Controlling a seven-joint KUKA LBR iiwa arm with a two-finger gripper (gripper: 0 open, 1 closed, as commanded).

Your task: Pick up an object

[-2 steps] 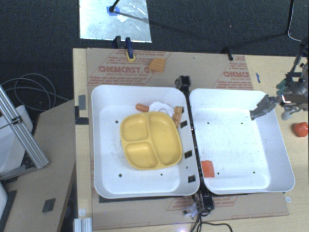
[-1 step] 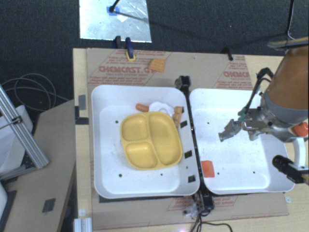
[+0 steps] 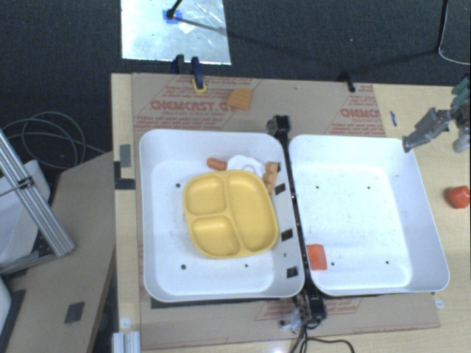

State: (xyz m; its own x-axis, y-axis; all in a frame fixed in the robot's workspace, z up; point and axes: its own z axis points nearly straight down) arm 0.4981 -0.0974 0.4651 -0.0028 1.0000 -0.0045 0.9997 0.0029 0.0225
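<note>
left bin (image 3: 158,219): a shallow white bin taken as the landmark; it is set on the tabletop (image 3: 125,271).
yellow tray (image 3: 229,215): a three-compartment yellow tray is laid inside the left bin, near its middle, slightly turned.
orange sausage piece (image 3: 217,164): it is seen inside the left bin, just beyond the tray's far edge.
white item (image 3: 245,165): it is tucked at the tray's far edge inside the left bin; its kind cannot be told.
tan piece (image 3: 271,173): it is placed inside the left bin, close to its right wall, just beside the tray's far right corner.
right bin (image 3: 412,197): it is set touching the left bin's right side.
orange block (image 3: 316,256): it is found in the right bin, at the near corner closest to the left bin.
tan wedge (image 3: 239,98): it lies on the tabletop beyond the left bin's far edge.
red object (image 3: 458,195): it lies on the tabletop, well apart from the left bin, past the right bin's outer wall.
pincer (image 3: 416,136): it is seen far from the left bin, over the right bin's far outer corner; nothing is seen between its tips, and whether they are apart or together cannot be told.
</note>
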